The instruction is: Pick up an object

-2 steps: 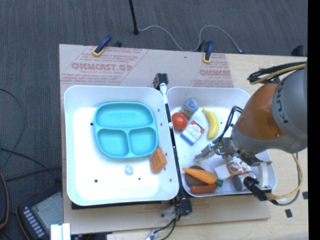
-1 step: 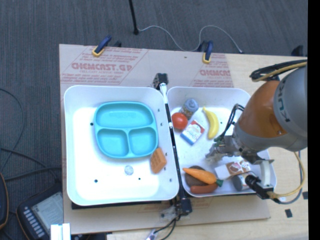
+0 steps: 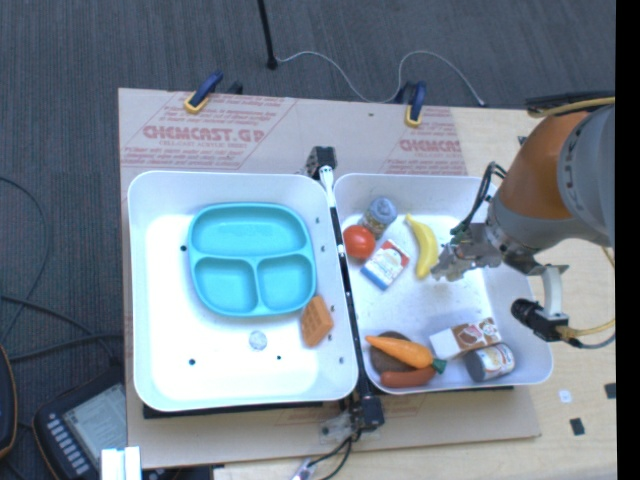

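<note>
Camera view: claw point(image 3: 452, 265) sits low in the right bin point(image 3: 440, 183), centre-right of frame, just right of the banana point(image 3: 424, 245). Can't tell whether it's open or closed; nothing visibly held.

Nearest candidate is the banana, lying roughly upright in the frame in the upper middle of the right bin, its lower tip touching or almost touching the claw. Looks like a toy: light, stiff, smooth plastic skin, probably slippery. Curved, so I'd take it across the thick midsection, not the tapered ends, which would likely squirt out.

Other options in the right bin:
- small white-and-red carton point(image 3: 386, 263), just left of the banana. Light, flat faces, easy grip across the narrow side.
- tomato point(image 3: 359, 241) at the left wall. Round, likely to roll.
- carrot point(image 3: 400, 350) and a dark red item below it, bottom centre.
- can point(image 3: 490, 362) and a brown-and-white packet point(image 3: 464, 338), lower right, near the wall.

Left bin point(image 3: 150, 298) holds a blue divided tray point(image 3: 250, 258) and an orange piece point(image 3: 317, 320) at its lower right corner, well apart from the claw.

Bins sit on a board-covered counter point(image 3: 200, 138).
</note>
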`<state>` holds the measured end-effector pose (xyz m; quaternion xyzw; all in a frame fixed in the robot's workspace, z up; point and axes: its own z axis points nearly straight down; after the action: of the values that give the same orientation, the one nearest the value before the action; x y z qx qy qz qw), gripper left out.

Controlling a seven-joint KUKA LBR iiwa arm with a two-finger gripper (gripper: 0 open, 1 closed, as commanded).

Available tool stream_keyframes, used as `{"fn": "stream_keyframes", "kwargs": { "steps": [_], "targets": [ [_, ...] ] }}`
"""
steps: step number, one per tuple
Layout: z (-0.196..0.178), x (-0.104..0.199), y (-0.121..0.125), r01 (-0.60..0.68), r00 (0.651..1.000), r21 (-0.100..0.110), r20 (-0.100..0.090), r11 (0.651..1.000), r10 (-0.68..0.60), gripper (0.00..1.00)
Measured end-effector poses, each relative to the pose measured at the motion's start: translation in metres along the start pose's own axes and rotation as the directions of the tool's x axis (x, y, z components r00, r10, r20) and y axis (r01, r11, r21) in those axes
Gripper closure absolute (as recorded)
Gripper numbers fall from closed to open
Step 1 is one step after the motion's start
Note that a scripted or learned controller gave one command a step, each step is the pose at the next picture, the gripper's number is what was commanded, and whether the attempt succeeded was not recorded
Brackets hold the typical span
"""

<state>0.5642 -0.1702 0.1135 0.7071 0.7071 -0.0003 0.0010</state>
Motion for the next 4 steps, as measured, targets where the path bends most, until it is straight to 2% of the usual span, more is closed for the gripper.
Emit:
{"fn": "stream_keyframes", "kwargs": {
  "steps": [1, 2, 3, 4],
  "targets": [
    [-0.007, -0.049, 0.046, 0.000, 1.000, 0.000, 0.000, 1.000, 0.000, 1.00],
    [-0.006, -0.046, 0.047, 0.002, 1.000, 0.003, -0.006, 1.000, -0.002, 0.00],
    [0.026, -0.020, 0.013, -0.001, 1.000, -0.006, 0.003, 1.000, 0.001, 0.00],
    [0.025, -0.004, -0.055, -0.001, 1.000, -0.007, 0.003, 1.000, 0.001, 0.00]
  ]
}}
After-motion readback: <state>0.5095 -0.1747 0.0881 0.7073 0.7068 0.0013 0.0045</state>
